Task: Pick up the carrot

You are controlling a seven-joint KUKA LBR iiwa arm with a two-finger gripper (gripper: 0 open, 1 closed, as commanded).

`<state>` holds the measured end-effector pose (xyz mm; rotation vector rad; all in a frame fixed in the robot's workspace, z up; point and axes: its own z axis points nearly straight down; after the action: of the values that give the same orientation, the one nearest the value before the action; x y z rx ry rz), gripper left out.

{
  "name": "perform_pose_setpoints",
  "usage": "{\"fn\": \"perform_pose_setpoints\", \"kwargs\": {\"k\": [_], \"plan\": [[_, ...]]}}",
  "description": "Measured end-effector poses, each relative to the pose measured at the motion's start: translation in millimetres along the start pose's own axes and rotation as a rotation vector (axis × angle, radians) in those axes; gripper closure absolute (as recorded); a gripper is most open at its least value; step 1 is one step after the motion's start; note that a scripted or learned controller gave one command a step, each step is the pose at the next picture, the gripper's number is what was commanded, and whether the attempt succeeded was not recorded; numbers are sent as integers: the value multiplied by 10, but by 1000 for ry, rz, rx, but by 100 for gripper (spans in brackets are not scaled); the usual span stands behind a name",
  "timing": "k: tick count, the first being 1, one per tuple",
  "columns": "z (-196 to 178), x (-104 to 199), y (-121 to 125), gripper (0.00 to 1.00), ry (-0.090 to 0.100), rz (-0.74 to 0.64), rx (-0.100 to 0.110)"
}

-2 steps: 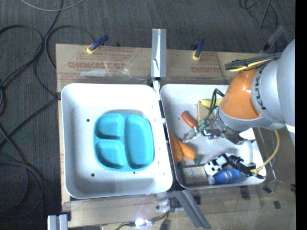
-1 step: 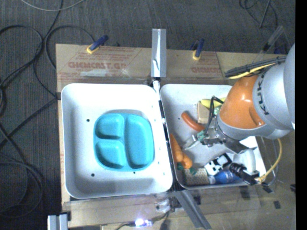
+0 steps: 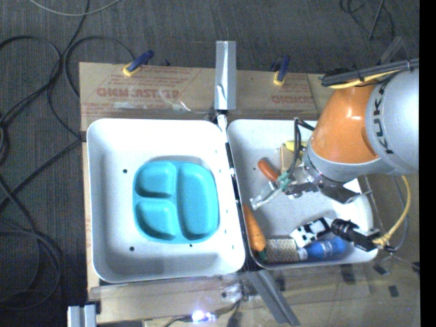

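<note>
The long orange carrot is seen lying against the left wall of the right-hand white bin, low in the frame, while the metal two-finger gripper hangs above and to its right. Its fingers are seen spread, with nothing between them. A miss is likely, since the wall could block one finger, or the short orange-red piece nearer the gripper could be taken instead.

A: What occupies the left bin?
B: A divided tray, centred.
A: And the right bin?
B: The carrot lies along its left wall; the tool is just right of it.
</note>
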<state>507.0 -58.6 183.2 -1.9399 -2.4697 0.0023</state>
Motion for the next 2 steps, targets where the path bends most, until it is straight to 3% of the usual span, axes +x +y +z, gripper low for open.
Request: {"fn": "perform_pose_setpoints", "kwargs": {"k": [1, 2], "plan": [[-951, 338, -21, 0, -2, 25, -1], [-126, 818, -41, 0, 1, -400, 0]]}}
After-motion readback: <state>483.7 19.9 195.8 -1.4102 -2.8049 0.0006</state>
